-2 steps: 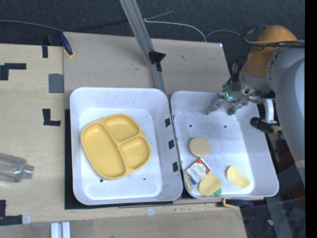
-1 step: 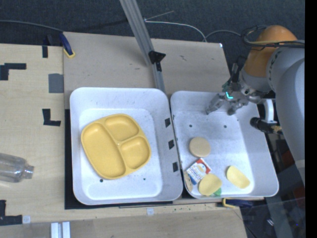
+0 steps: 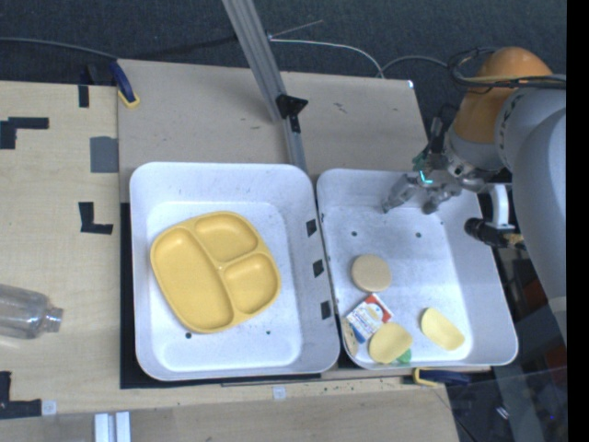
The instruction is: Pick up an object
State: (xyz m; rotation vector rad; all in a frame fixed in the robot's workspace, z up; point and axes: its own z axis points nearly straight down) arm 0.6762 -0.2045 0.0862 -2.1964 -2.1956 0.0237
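Objects: in your right bin [image 3: 479,339], a tan disc [image 3: 371,272] at the middle, a packet [image 3: 365,319] at 7 o'clock, a yellow piece [image 3: 390,343] just below the packet, another yellow piece [image 3: 443,329] at 5 o'clock.
Hand: you see the hand [image 3: 411,199] at the right bin's 12 o'clock edge, fingers spread, nothing between them, well apart from the objects.
Left bin: the left bin [image 3: 147,191] carries a yellow tray [image 3: 213,270].
Bench: at 9 o'clock on the bench [image 3: 193,109], a clear bottle [image 3: 26,311] lies on its side.
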